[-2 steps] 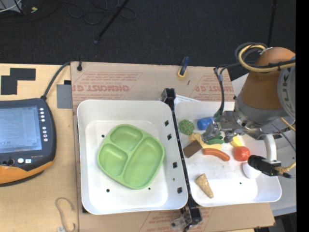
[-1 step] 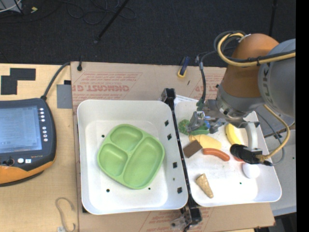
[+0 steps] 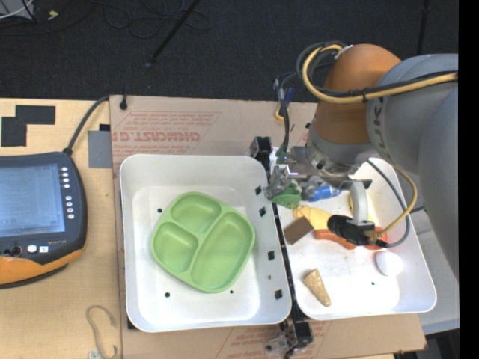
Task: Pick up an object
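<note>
My gripper (image 3: 282,179) hangs over the left edge of the right bin (image 3: 419,298), close to the wall between the two bins. A small green object (image 3: 285,197) sits directly under it, touching or nearly touching it. Beside that lie a blue object (image 3: 323,193), a yellow piece (image 3: 314,216), a brown block (image 3: 297,232) and an orange piece (image 3: 326,235). Nearer the front of the bin are a tan cone (image 3: 317,287) and a white egg-shaped thing (image 3: 389,264).
The left bin (image 3: 142,305) holds a green divided plate (image 3: 203,239). A tablet-like pendant (image 3: 37,208) rests on the bench at the far left. The arm's grey body and orange band (image 3: 359,69) cover the back of the right bin.
</note>
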Action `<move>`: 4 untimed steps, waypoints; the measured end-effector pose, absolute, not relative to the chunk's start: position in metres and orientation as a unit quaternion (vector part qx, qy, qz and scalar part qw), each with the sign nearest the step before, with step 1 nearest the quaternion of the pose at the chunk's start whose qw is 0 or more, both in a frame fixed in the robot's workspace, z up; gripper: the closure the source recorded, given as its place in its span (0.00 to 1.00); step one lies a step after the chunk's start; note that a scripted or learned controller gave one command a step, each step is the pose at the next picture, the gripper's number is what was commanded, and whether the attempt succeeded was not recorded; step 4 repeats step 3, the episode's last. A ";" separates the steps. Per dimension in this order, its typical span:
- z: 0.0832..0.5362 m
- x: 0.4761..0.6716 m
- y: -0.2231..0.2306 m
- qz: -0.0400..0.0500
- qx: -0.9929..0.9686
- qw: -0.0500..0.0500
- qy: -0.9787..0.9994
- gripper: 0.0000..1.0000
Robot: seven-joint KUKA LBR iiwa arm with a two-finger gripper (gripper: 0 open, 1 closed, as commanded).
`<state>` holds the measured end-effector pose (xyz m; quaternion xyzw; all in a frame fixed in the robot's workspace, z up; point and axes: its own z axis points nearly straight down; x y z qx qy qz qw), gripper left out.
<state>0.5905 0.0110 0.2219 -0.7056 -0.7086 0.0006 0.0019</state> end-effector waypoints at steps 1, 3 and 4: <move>0.221 0.617 0.062 0.000 -0.706 0.002 -0.709 1.00; 0.228 0.636 0.070 0.002 -0.707 0.001 -0.707 1.00; 0.228 0.636 0.070 0.002 -0.707 0.001 -0.707 1.00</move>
